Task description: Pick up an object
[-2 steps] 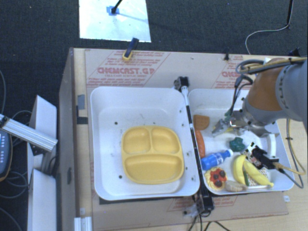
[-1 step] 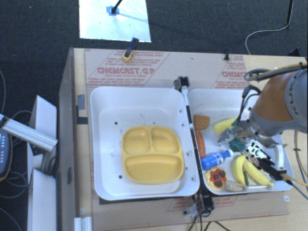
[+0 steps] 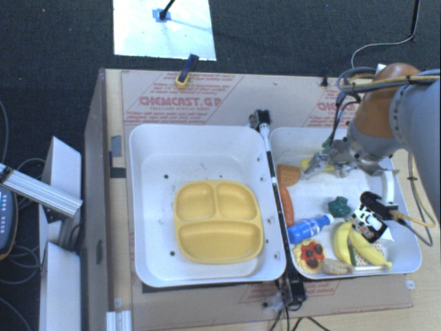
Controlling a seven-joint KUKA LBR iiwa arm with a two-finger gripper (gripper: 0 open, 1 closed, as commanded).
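Observation:
My gripper [image 3: 325, 164] hangs low over the back part of the right bin [image 3: 406, 254], reaching in from the right under the grey arm with its orange band [image 3: 375, 109]. A small yellowish piece [image 3: 329, 165] shows right at the gripper; whether it is held is unclear. Just left of the gripper lies an orange wedge [image 3: 289, 175], and below that an orange carrot [image 3: 286, 204]. Further forward are a blue bottle [image 3: 308, 227], a dark green toy [image 3: 338, 205], a black-and-white toy [image 3: 368, 221], yellow bananas [image 3: 360, 245] and a red-spotted round piece [image 3: 311, 254].
The left bin [image 3: 148, 185] holds a yellow divided plate [image 3: 218, 221]. A black-tipped divider rail [image 3: 270, 164] runs between the bins. Cables [image 3: 413, 216] trail over the right bin's far side. A white sheet [image 3: 164, 19] lies on the dark floor behind the bench.

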